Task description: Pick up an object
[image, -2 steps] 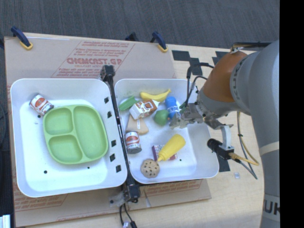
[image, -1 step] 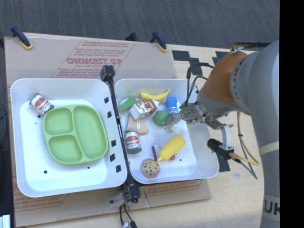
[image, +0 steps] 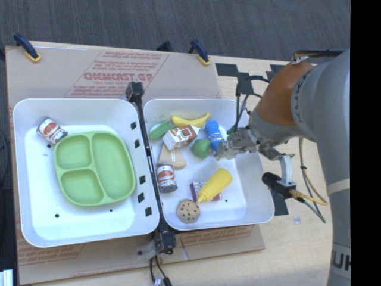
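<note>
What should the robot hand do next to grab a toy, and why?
Probably drop a little lower, straight down. The gripper sits in the right white bin, beside the blue plastic bottle and the green round toy, and no toy can be seen between its fingers. The yellow squeeze bottle lies farther off, so the blue bottle looks like the nearest pick.

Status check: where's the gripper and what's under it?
Gripper low over right bin, beside blue bottle. Nothing seen held. Green ball, carton and yellow bottle crowd close.
</note>
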You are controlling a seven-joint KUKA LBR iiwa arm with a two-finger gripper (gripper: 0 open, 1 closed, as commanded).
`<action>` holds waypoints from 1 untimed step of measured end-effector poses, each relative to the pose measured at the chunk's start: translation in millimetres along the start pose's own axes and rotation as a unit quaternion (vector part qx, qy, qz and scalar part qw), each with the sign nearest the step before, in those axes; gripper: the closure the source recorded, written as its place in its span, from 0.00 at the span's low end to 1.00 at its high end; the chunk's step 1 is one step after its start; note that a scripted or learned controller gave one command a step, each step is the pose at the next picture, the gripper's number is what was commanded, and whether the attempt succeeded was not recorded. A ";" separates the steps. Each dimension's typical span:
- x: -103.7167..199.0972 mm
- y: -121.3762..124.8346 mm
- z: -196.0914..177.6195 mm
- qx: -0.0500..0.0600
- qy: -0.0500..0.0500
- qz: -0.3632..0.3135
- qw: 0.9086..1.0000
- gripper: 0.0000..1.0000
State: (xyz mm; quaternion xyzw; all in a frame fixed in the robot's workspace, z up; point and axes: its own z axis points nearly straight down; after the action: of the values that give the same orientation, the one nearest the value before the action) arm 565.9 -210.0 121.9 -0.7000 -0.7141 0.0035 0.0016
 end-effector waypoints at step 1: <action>0.0 -0.1 0.1 0.000 0.000 0.000 1.000 0.00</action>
State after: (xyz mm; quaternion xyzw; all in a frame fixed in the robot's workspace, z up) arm 565.8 -210.0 121.9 -0.6997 -0.7144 0.0038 0.0016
